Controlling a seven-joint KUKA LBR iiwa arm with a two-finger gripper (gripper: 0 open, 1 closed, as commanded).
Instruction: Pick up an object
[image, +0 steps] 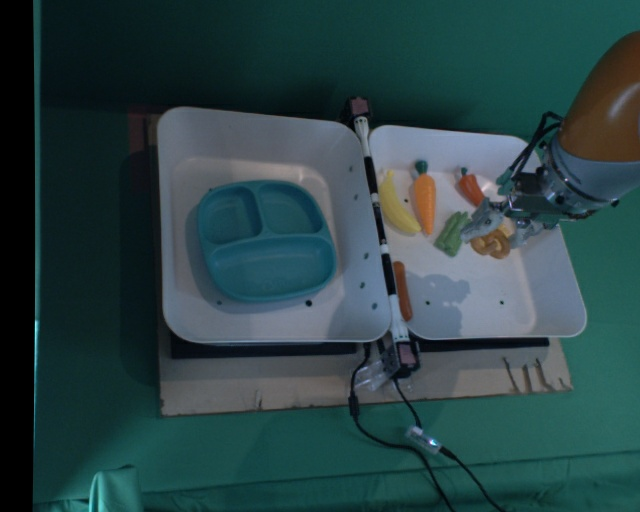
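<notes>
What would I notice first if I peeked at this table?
Probably the big teal divided plate sitting alone in the left white bin. Next, the colourful toy food in the right bin: a yellow banana, an orange carrot and green beans near its far side. The gripper hovers over a small yellow piece there.

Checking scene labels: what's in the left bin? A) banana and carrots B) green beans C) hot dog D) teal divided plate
D: the teal divided plate sits alone in the left bin, while the banana, the carrot and the other food pieces lie in the right bin.
</notes>
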